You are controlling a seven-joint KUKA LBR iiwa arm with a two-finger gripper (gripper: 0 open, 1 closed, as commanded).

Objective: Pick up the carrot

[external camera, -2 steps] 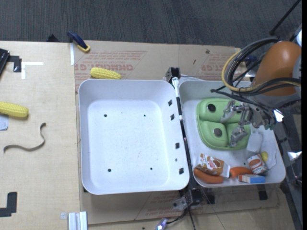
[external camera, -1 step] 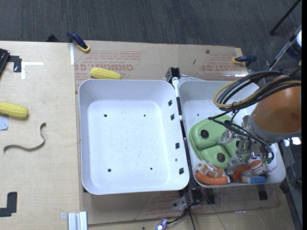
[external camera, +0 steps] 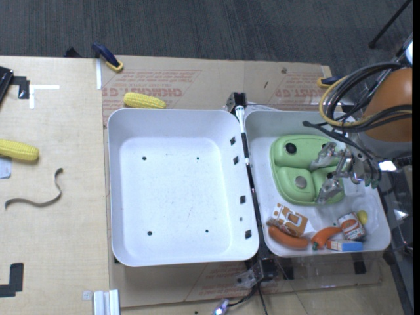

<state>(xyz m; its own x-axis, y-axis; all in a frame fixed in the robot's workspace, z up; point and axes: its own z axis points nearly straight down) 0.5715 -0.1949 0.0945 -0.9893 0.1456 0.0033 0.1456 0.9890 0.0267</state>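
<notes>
Camera view from above, and we see two white bins side by side: the left bin (external camera: 177,189) and the right bin (external camera: 377,241), which is crowded. A big green two-bowl toy (external camera: 295,166) fills the right bin's middle, and the gripper (external camera: 331,172) hangs right over its right-hand side, well short of the target. We make out metal fingers (external camera: 326,155) there, but whether they are spread or pressed together we cannot tell.

Down along the near wall we have the carrot (external camera: 326,236), orange, with its green end toward the left. Its long axis runs left to right, tilted slightly up on the right. Just left of it lies a red sausage-shaped toy (external camera: 287,239), with a printed carton (external camera: 289,220) above that. A small jar-like toy (external camera: 353,227) sits tight against the carrot's right end, and a blue-and-white box (external camera: 344,245) just below it.

Outside the bins, two corn cobs (external camera: 144,100) (external camera: 18,150) rest on the bench.
</notes>
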